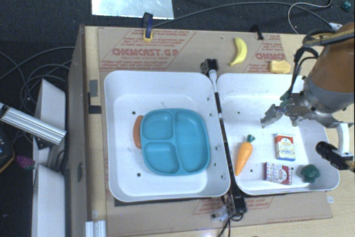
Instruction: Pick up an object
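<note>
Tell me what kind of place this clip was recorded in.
Probably a robotics lab test bench, not a home: two white bins sit on cardboard, holding toy food like a carrot, with loose cables on dark carpet and a robot arm reaching in.

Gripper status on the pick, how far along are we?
Done: the arm has reached over the right bin, and the gripper sits above its bare floor. In hand: nothing visible between its fingers. Left: the whole grasp. The carrot, the two small cartons and the green object all lie on the bin floor, apart from the gripper. Nearest candidates look like the carrot or upper carton.
</note>
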`<state>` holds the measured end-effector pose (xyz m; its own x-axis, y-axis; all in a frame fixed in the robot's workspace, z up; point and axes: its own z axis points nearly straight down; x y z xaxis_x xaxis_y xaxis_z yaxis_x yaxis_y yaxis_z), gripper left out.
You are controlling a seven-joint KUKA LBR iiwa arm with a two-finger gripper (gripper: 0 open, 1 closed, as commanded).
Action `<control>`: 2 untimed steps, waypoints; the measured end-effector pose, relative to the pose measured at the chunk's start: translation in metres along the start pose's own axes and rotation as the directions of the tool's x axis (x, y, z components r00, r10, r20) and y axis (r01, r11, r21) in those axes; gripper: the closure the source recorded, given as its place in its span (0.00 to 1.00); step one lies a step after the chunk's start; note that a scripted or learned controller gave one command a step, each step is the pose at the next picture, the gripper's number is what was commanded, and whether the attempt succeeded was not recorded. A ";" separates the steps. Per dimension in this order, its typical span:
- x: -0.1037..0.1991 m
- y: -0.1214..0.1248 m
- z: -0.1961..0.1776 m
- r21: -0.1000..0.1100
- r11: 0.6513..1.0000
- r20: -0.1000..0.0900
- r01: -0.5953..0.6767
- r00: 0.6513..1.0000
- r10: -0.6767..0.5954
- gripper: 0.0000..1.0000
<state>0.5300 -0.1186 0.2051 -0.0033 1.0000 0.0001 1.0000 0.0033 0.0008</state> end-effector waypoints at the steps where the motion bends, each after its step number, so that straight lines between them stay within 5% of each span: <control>1: 0.022 0.002 0.119 0.000 1.000 0.000 -0.002 1.000 0.002 0.00; 2: 0.014 0.021 0.069 -0.003 1.000 0.001 -0.001 1.000 0.001 0.00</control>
<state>0.5506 -0.1049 0.1363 -0.0027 1.0000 -0.0010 1.0000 0.0027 0.0035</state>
